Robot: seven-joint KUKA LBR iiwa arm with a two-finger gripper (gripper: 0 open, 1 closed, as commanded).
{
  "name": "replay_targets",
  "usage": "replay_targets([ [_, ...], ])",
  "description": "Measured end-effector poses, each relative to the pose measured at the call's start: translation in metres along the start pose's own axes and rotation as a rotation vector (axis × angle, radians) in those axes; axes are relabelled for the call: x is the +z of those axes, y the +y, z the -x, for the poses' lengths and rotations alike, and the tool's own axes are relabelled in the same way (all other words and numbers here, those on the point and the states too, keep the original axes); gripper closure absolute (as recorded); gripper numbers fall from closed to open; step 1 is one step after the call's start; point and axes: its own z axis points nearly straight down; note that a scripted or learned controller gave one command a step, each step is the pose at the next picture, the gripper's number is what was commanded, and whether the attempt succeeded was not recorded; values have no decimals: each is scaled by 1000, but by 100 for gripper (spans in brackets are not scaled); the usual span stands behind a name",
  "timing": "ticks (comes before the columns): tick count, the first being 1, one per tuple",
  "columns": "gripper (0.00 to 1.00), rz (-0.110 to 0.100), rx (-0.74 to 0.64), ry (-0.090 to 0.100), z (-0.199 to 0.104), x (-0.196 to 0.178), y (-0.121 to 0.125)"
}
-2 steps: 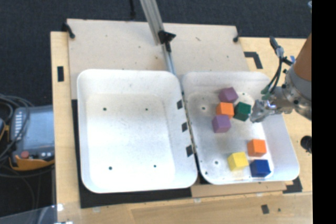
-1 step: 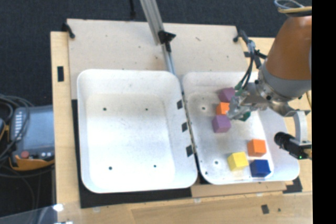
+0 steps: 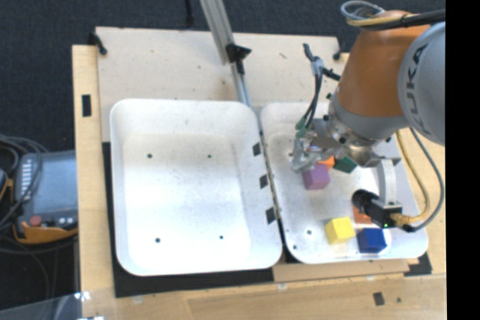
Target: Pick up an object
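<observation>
White plastic meets us first: the left bin lies bare, while the right bin carries the clutter. Further right, the gripper hangs just above a purple block near that bin's middle; we cannot tell how its claw stands. We judge the block light, rigid and smooth-sided, best pinched across two opposite flat faces. A yellow block and a blue block sit beyond, near the front rim.
</observation>
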Motion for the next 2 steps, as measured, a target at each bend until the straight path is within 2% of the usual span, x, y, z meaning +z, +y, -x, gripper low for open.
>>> replay_targets([
  [1,100,-2,1,0,-48,16,12],
  [2,100,3,-2,0,-106,10,20],
])
